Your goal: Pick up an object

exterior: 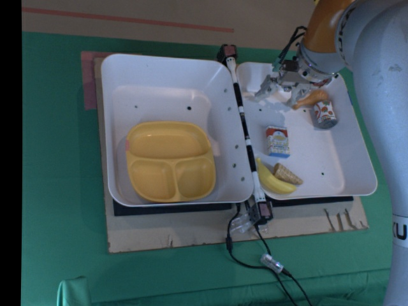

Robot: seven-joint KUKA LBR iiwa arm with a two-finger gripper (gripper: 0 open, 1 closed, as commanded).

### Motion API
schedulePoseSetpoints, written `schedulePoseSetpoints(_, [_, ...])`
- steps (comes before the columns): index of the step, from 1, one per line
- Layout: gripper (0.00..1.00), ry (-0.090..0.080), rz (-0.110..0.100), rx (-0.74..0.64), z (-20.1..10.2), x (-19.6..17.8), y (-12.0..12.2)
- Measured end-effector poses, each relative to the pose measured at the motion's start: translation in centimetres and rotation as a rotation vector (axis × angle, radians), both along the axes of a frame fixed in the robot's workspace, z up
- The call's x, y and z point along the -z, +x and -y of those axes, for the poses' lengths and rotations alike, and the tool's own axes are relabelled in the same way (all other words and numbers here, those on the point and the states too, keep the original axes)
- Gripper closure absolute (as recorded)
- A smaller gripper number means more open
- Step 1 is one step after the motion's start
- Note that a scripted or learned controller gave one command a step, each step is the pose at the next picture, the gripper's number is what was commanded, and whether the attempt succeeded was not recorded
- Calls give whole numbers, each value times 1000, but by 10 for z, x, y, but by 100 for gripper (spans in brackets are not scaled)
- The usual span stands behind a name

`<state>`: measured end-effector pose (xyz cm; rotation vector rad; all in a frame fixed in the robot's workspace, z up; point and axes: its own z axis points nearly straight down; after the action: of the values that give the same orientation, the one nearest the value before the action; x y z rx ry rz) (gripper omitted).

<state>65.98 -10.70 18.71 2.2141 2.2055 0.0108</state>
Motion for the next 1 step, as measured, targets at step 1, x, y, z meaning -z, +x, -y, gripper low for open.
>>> schedulePoseSetpoints(1, [0, -2, -1, 4, -5, -1, -36])
